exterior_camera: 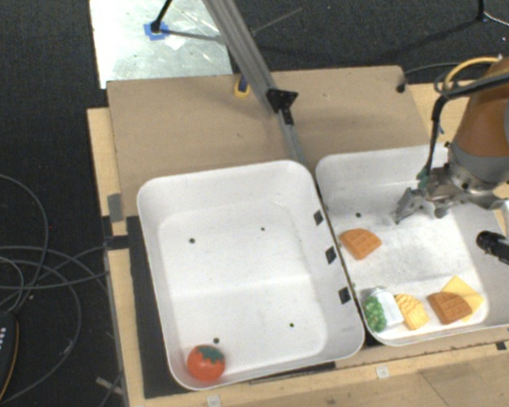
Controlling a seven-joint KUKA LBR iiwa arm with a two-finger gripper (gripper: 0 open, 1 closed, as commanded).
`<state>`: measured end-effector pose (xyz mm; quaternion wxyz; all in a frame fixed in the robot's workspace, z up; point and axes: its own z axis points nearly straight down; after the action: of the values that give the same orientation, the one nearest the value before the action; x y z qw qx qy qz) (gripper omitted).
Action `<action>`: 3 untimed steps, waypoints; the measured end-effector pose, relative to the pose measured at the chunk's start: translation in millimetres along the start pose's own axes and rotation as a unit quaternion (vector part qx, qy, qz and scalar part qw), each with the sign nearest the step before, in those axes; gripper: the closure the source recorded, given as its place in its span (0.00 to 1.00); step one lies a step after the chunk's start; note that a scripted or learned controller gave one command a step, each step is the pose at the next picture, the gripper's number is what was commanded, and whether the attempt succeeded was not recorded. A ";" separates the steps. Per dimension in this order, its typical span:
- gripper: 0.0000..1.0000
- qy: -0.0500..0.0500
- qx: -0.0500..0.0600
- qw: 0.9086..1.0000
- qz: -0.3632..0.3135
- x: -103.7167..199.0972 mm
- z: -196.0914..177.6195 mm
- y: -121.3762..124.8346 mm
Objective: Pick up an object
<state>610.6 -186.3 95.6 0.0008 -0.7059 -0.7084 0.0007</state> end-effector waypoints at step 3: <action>1.00 -0.001 -0.005 1.000 -0.001 10.3 -125.3 -8.9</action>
<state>601.9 -176.0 220.9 -0.0035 -0.7048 -0.7094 -0.0021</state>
